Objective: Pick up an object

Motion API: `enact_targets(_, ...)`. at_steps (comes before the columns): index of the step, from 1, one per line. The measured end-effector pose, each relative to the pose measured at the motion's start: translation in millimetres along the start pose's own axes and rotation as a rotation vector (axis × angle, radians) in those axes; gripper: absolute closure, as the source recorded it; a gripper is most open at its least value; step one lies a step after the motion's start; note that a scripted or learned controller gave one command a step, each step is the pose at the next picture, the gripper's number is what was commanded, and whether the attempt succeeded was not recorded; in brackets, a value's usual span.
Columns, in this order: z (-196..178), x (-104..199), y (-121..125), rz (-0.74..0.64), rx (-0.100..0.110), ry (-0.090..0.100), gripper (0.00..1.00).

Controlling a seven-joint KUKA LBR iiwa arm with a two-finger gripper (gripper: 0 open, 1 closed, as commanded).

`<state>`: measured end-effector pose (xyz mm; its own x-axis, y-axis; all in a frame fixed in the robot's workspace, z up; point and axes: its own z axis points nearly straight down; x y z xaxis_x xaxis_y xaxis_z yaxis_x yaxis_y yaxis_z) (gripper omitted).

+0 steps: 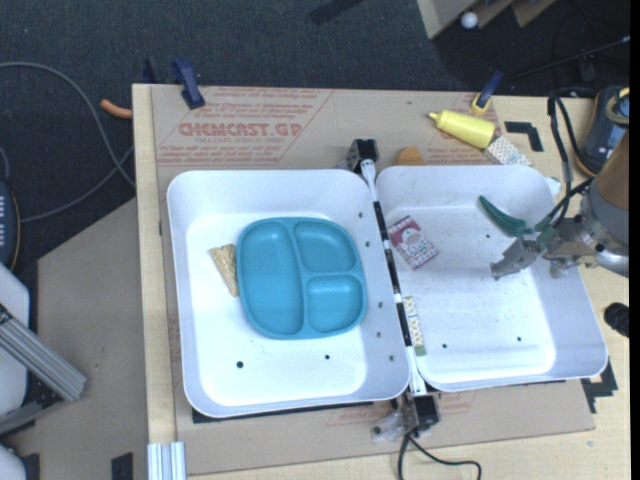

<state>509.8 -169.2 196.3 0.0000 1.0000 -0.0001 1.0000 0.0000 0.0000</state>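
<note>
Claw (512,248) low over right bin (480,353) near its right rim, fingers spread apart and holding nothing, mid-approach; small reddish packet (412,242) by that bin's left wall calling for leftward reach, then descent and closing.

A yellow bottle (463,126) lies on the brown board (240,128) behind the right bin, with a small orange lump (408,155) near it. Blue clamps (186,82) grip the board's far edge. Black cables (60,138) trail across the dark floor at left.
</note>
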Motion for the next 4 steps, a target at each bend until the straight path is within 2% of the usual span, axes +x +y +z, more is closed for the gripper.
enact_targets(1,3.2,64.8,50.0,-0.002,-0.002,0.000,0.00)
enact_targets(2,33.3,-29.1,109.7,0.001,-0.001,-0.002,0.00)
enact_targets(3,58.6,-49.2,125.4,0.000,-0.002,-0.003,0.00)
enact_targets(4,110.1,-48.9,140.1,-0.006,0.001,0.008,0.00)
